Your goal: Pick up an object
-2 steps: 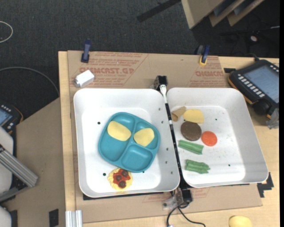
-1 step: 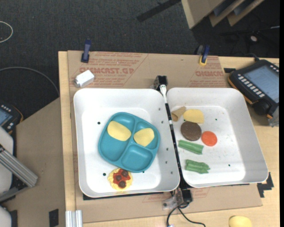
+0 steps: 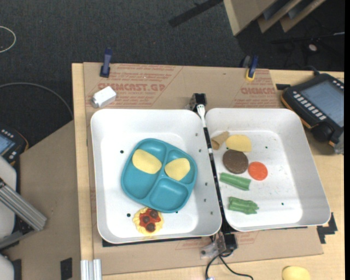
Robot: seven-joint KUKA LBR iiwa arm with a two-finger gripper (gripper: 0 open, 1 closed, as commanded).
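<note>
- Step in hand: none begun; no object is lifted, and all items lie loose in the two bins.
- Pincer state: cannot tell.
- Candidate objects: right bin [image 3: 306, 164] holds the brown disc [image 3: 235, 161], orange disc [image 3: 258, 171], yellow piece [image 3: 239, 143] and two green pieces [image 3: 235, 181].
- Left bin [image 3: 104, 164] holds the blue tray [image 3: 158, 180] and pizza toy [image 3: 147, 221].
- Next move: descend over one well-separated item, such as the orange disc.
- Unclear: the small tan item [image 3: 220, 140] beside the divider is hard to identify.

Around my desk [image 3: 164, 82] lay dark grey carpet [image 3: 82, 27], with a thin cable [image 3: 6, 38] looping across it. A pale wooden box [image 3: 262, 13] stood beyond, evenly lit.
</note>
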